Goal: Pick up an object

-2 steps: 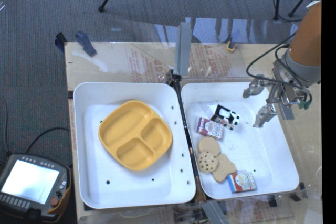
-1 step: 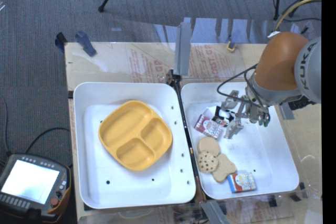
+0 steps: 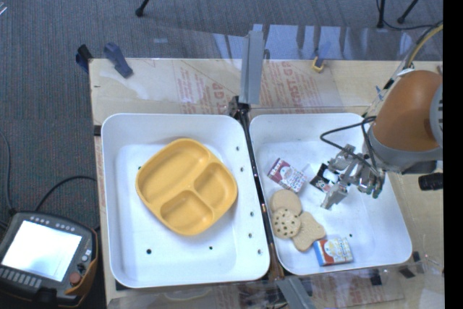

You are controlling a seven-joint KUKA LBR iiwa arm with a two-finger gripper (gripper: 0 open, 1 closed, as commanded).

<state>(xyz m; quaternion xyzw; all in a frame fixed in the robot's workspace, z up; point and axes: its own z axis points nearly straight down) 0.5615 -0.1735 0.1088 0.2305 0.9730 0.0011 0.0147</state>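
Small packet [image 3: 333, 250], end effector [image 3: 340, 188] above cookies [image 3: 294, 220]

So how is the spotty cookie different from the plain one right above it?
The spotty cookie has dark chips all over; the plain cookie is smooth tan with none. The spotty one lies nearer the front of the right bin, and the plain one sits behind it, close to the small red-and-white packet. Both are round, lie flat, look about the same size and touch each other.
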